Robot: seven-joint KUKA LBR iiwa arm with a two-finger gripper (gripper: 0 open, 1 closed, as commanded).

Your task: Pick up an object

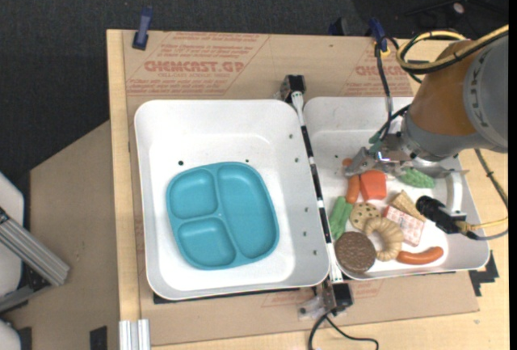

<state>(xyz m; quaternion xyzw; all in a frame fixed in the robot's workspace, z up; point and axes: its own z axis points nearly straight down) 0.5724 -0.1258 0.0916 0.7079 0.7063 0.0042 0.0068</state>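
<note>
The right bin (339, 120) holds a heap of toy food. My gripper (373, 158) hangs low over the heap's far edge, just above an orange block (373, 185) and a small carrot (353, 190). A green pod (418, 177) lies to the gripper's right. Nearer the front lie a green cucumber (338, 218), a speckled cookie (363, 216), a brown round patty (355, 251), a beige ring (390, 234), a pink-and-white wafer (405, 225) and a red sausage (421, 255). Nothing shows as held.
The left bin (161, 120) carries a teal divided plate (222, 213). A black-tipped divider rail (308, 162) runs between the bins. The arm's grey and orange body (452, 110) covers the right bin's far right corner. Brown cardboard (202, 61) lies behind the bins.
</note>
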